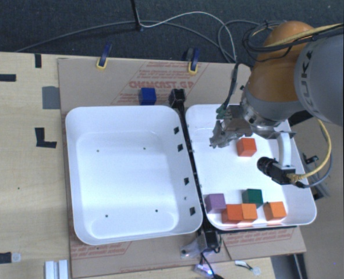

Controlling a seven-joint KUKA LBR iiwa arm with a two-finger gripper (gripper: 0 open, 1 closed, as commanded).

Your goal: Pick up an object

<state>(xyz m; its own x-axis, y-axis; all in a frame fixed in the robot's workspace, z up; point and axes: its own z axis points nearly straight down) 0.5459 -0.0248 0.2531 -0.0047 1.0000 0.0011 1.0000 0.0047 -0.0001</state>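
My gripper (221, 137) hangs over the back left part of the right bin (218, 173), its dark fingers pointing down and left. An orange cube (247, 147) lies on the bin floor just right of the fingers, apart from them. Along the bin's front edge sit a purple block (215, 201), two orange blocks (240, 213), a dark green block (253, 196) and another orange block (275, 210). Nothing shows between the fingers.
The left bin (128, 176) stands beside the right one, with black clips along the shared rim. A blue cube (148, 95) lies on the cardboard behind the left bin. Cables run behind the arm.
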